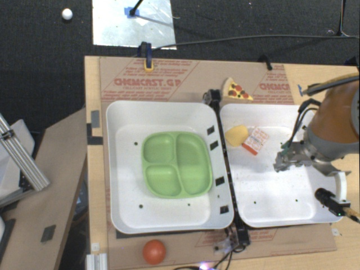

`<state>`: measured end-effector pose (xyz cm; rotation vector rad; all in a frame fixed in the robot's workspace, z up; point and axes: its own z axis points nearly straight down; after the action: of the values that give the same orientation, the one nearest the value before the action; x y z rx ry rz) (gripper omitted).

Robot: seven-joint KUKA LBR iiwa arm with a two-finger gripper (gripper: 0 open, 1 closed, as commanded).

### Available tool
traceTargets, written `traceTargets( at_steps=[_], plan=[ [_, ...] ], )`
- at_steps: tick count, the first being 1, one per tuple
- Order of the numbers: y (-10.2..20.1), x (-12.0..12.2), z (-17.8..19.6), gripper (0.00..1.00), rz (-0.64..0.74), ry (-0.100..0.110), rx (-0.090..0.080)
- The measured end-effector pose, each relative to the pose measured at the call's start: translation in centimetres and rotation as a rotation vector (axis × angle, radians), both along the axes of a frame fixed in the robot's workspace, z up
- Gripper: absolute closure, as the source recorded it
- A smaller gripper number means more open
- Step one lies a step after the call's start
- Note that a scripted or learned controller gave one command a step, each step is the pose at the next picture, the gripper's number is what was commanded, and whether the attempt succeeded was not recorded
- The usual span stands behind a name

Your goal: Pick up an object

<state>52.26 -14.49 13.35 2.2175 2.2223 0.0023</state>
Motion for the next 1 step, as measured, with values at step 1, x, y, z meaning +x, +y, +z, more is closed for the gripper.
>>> traceTargets(
  at_steps=[1],
  plan=[
    [0.15, -0.39, 4.48, 1.00, 0.001, -0.003, -0.001]
  ],
)
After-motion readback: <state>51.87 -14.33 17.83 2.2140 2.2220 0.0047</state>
